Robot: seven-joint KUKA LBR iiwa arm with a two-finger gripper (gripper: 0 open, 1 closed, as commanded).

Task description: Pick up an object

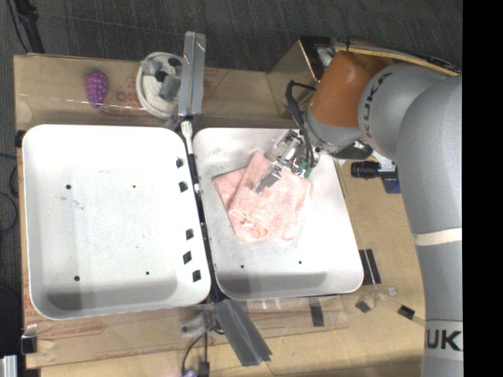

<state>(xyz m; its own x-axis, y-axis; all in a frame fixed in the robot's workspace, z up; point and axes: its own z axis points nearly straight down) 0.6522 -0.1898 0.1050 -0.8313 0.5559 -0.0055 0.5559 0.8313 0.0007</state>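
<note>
Pink cloth (263, 203) crumpled in right bin (330, 269), end effector (275, 171) touching its upper edge, grip state unclear

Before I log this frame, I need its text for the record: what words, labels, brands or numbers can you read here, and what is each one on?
"UK": white letters low on the grey arm, cut off by the frame edge, so the word is incomplete.
Reddish print on the cardboard beside the purple grape toy: too faint and blurred to read.
Nothing legible on the white bins or the pink cloth.
</note>
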